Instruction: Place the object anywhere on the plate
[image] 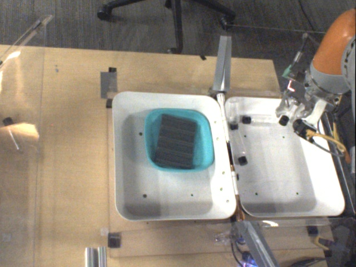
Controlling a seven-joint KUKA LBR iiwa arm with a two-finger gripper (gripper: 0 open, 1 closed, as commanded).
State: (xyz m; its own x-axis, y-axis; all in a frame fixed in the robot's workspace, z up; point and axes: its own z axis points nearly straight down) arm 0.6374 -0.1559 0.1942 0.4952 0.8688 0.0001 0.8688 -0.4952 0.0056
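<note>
Dark ridged object (177, 142) lying flat on turquoise plate (207, 149) in left bin (125, 166). Gripper (295, 107) at right bin's (289, 171) far right corner; grip state unclear. Best kept clear of the plate, leaving the placement undisturbed.

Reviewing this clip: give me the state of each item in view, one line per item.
Dark ridged block: lying flat on the plate, apart from the gripper.
Teal plate: upright, sitting in the left bin, carrying the block.
Left bin: holds the plate.
Right bin: arm's wrist above its far right corner.
Gripper: over the right bin's far edge, nothing seen in it.
</note>
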